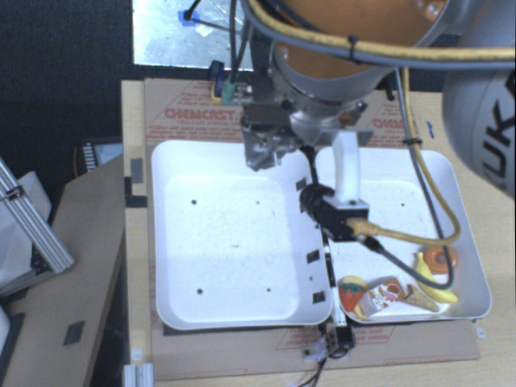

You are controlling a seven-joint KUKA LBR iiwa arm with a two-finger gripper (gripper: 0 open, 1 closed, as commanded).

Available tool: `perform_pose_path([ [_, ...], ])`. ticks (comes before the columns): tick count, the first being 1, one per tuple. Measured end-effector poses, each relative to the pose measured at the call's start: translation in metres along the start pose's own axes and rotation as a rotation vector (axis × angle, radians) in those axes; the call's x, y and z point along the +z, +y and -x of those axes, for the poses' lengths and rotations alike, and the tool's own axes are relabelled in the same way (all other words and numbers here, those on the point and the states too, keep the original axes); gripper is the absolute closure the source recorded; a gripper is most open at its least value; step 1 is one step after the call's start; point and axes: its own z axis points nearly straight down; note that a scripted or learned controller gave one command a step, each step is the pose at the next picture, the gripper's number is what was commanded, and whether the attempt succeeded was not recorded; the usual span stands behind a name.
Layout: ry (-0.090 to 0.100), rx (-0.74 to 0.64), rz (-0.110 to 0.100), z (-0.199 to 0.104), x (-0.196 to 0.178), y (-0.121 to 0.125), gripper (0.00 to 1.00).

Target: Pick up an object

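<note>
My gripper (262,150) hangs over the far edge of the left bin (173,297), near the wall between the two bins. Nothing shows in it from this angle. All the objects lie in the near corner of the right bin (459,208): a yellow banana (435,287), an orange round piece (440,257) just behind it, an orange-red fruit-like piece (352,293), a white and red packet (384,294) and a small tan cone (418,299). The gripper is well away from them, up and to their left.
The arm's large grey and orange body (363,22) covers the top of the view and part of the right bin's far side. A yellow cable (419,236) loops over the right bin. Brown cardboard (185,111) lies under both bins.
</note>
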Motion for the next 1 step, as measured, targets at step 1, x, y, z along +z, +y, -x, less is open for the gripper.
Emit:
perform_pose_path([
  [1, 0.002, 0.005, 0.010, 0.0726, -0.0236, 0.0010, 1.00],
])
